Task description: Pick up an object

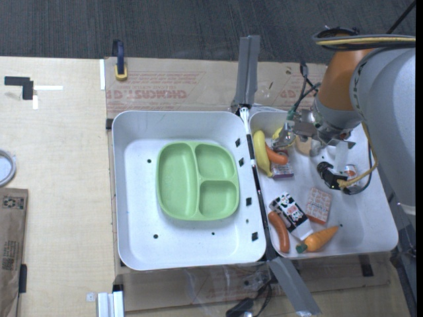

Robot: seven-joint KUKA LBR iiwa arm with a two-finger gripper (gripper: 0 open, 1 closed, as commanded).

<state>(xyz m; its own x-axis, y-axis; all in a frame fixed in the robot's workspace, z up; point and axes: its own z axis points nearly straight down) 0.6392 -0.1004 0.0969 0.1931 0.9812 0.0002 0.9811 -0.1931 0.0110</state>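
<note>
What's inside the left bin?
The left bin holds one green divided plate, its three compartments bare. Whatever lies beneath the plate is covered and cannot be seen.

you're looking at a robot lab test cell, not a home: a pale plywood bench (pixel 53 177) with taped cardboard (pixel 178 88), two white bins (pixel 125 197) clamped side by side, an orange-handled clamp (pixel 119 68), loose cabling (pixel 301 94), dark carpet (pixel 165 12) behind, and toy food such as a plastic carrot (pixel 320 238).
</note>
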